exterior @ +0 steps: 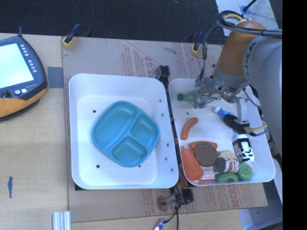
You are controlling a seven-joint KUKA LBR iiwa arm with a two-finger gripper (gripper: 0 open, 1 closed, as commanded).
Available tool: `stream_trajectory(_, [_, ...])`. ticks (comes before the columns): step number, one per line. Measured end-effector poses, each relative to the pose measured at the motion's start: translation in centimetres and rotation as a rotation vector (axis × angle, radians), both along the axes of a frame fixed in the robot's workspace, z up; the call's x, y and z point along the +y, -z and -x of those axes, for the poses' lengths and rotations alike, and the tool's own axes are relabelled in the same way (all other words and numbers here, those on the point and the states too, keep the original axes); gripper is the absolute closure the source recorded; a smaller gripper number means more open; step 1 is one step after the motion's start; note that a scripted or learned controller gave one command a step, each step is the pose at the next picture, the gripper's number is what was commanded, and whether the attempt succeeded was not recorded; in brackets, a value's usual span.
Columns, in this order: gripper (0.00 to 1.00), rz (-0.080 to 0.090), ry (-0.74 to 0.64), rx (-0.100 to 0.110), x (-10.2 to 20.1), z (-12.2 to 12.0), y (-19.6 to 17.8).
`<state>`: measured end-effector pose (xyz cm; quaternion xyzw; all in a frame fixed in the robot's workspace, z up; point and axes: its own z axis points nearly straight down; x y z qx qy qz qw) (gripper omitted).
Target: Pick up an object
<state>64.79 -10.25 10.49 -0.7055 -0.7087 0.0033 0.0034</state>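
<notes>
To the pincer's far left you have the blue divided plate (125, 133) lying in the left bin (76, 87). The pincer (205, 98) itself hangs low at the far end of the right bin (268, 174); you cannot tell how it is set. Just left of it sits a green object (186, 97), touching or nearly so. Nearer the camera lie 1 orange sausage (189, 128) and a brown cookie (206, 153).
</notes>
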Motion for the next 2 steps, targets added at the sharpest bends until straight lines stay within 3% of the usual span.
stream_trajectory(1, [1.00, -0.001, 0.000, -0.008, 5.6, -0.9, -8.8])
stream_trajectory(2, [1.00, 0.000, 0.003, -0.006, 0.3, 4.8, -10.1])
